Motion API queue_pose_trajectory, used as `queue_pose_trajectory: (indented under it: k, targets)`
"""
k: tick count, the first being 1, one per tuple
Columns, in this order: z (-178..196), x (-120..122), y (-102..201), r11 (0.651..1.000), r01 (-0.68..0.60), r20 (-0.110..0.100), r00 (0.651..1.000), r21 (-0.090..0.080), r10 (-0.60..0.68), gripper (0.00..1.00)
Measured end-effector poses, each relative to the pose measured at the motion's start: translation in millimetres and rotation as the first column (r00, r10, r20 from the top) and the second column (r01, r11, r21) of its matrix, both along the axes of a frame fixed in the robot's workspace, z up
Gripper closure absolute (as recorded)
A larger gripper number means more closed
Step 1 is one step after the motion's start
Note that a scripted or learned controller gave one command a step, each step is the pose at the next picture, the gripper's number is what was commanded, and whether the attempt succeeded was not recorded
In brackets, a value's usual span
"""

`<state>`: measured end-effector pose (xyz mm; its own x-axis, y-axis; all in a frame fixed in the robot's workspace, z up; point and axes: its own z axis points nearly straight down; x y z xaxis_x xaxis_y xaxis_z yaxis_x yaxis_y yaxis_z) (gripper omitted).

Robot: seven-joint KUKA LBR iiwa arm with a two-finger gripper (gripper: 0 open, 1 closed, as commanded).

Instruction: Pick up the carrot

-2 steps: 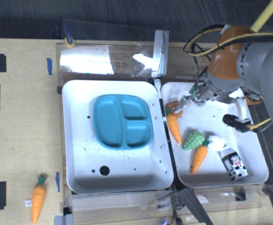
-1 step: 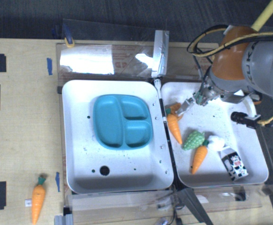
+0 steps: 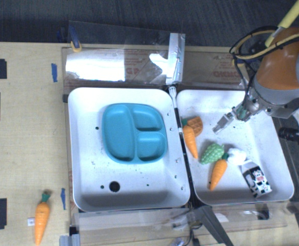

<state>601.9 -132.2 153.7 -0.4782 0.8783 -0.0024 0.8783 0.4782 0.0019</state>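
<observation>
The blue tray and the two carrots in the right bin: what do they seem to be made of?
The blue tray looks like molded plastic, matte, with one even color and rounded compartments. The carrot by the bin wall and the carrot beside the green item look like plush fabric toys, soft-edged and dull, though plastic cannot be excluded.

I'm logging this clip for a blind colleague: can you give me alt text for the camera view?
The arm's claw hovers above the right bin, apart from two carrots, a green knobbly toy and a black-and-white carton lying there. The left bin holds a blue divided tray; a third carrot lies on the bench outside.
</observation>
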Motion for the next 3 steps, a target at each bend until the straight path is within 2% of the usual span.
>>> queue_pose_trajectory:
  k: [1, 2, 3]
  targets:
    - [91, 53, -24, 0.994, 0.113, 0.004, 0.994, -0.001, -0.113, 0.00]
    - [55, -5, 63, 0.985, 0.171, -0.007, 0.985, 0.002, -0.171, 0.00]
    - [106, -10, 89, 0.999, 0.038, 0.002, 0.999, 0.000, -0.038, 0.00]
